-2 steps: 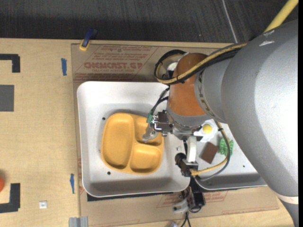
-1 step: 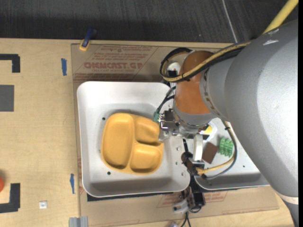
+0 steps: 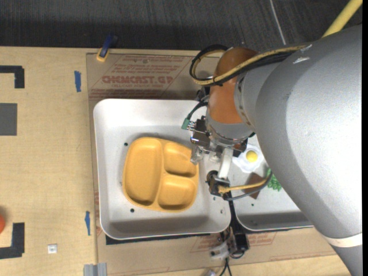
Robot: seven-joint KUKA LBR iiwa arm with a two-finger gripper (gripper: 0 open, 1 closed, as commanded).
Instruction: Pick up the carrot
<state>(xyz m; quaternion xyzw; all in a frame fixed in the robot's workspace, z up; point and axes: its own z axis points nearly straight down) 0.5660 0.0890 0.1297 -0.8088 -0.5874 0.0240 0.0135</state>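
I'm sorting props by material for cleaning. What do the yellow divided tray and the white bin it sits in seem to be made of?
The yellow divided tray looks like moulded plastic with a matte to satin finish: rounded compartment edges, even colour, soft highlights only. The white bin looks like thin formed plastic, smooth and slightly glossy, with rounded corners and a rolled rim; painted metal can't be ruled out.
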